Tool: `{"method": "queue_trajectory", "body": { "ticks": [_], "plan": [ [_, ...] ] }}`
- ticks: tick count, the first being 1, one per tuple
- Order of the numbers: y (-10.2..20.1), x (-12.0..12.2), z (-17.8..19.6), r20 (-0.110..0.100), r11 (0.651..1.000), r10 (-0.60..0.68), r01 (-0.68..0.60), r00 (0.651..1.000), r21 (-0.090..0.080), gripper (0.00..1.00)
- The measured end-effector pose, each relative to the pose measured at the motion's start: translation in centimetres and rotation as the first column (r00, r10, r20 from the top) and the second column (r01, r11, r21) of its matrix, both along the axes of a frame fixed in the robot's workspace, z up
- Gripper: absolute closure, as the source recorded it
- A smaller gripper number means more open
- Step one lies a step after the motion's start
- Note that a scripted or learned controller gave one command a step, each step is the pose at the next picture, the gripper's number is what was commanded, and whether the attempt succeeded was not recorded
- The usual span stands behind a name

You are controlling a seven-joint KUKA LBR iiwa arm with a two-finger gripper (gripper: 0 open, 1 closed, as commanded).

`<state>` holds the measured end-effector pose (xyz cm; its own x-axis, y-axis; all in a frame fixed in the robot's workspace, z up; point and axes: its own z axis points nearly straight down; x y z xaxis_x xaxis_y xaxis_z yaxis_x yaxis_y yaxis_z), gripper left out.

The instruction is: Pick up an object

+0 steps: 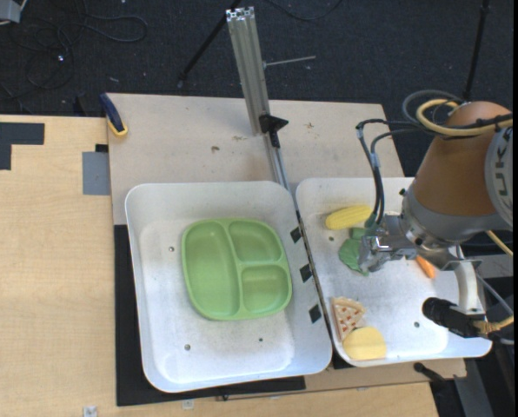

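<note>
Green toy (pixel 353 254) lies against the fingers (pixel 369 256); their grip state cannot be told.

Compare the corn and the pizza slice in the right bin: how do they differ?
The corn is plain yellow and long; the pizza slice is a triangle with red spots. The corn lies at the far side of the right bin, close to the gripper; the pizza slice lies at the near side, touching a yellow lump. Both are toy food.
</note>
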<state>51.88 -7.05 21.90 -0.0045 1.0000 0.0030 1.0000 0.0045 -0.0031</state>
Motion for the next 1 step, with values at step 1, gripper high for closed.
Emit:
{"method": "queue_trajectory", "body": {
  "ticks": [1],
  "plan": [
    [4.34, -0.35, -0.08, -0.001, 1.0, 0.0, 0.0, 1.0, 0.0, 1.0]
  ]
}}
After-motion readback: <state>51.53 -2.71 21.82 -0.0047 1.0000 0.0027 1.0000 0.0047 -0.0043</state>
